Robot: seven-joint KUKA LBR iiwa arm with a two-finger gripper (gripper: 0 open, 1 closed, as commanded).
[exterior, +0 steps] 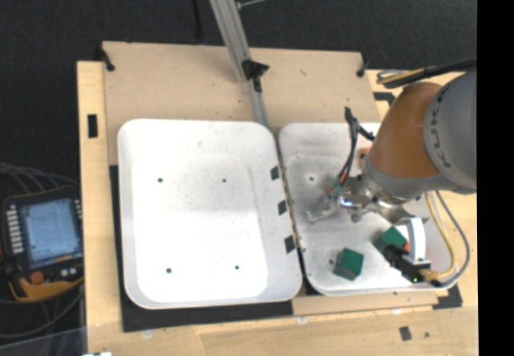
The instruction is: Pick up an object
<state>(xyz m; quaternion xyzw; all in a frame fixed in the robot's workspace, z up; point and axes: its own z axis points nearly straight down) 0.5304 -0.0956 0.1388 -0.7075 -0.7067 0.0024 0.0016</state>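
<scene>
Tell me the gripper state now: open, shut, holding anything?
Gripper: cannot be told; it hangs over the right shallow white bin, apart from the small green block.

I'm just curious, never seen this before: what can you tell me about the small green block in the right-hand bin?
The green block is small, dark green and boxy, matte, perhaps foam or plastic. It lies loose on the floor of the right bin, near its front edge, slightly turned. Only the bin touches it.

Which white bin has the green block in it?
The right bin, the one the arm reaches over. The green block lies near its front edge. The left bin lies away from the arm.
</scene>
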